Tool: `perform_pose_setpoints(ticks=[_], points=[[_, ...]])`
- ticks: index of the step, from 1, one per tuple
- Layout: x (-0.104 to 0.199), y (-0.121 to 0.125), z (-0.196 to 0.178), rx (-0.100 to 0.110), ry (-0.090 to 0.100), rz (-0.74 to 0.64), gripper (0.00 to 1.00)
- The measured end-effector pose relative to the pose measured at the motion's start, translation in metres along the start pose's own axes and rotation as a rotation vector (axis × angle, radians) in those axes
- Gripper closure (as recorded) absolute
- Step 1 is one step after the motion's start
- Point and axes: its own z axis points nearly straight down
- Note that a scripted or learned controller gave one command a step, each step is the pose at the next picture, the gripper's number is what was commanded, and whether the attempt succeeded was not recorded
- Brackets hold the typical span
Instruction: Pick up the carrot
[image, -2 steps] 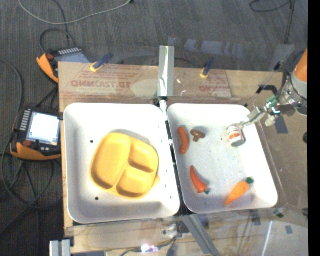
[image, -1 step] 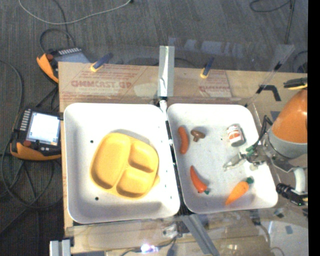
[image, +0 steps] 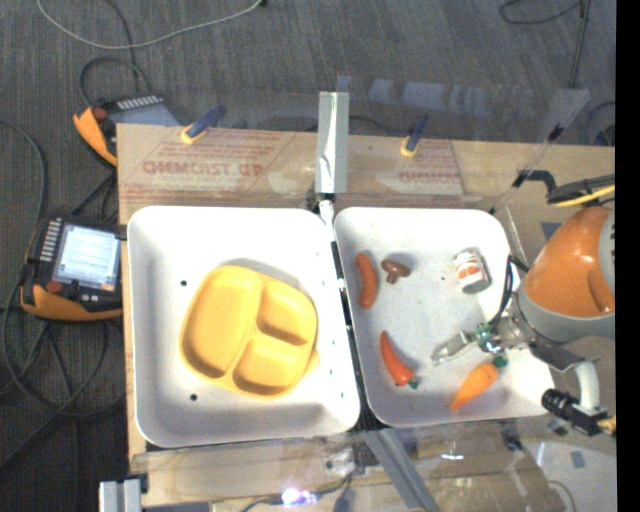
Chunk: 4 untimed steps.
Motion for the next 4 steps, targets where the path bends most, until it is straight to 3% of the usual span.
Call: perform_pose_setpoints(ticks=[1,2,3,4], points=[[-0.023,-0.005,0.001,0.005,0.016,-0.377,0.00],[-0.025,-0.001,-0.009,-0.005,0.006,-0.378,1.00],[0.076,0.010,-0.088,0.015,0.015,-0.100,1.00],[0.033,0.003,-0.105,0.012,0.016,-0.435,1.00]])
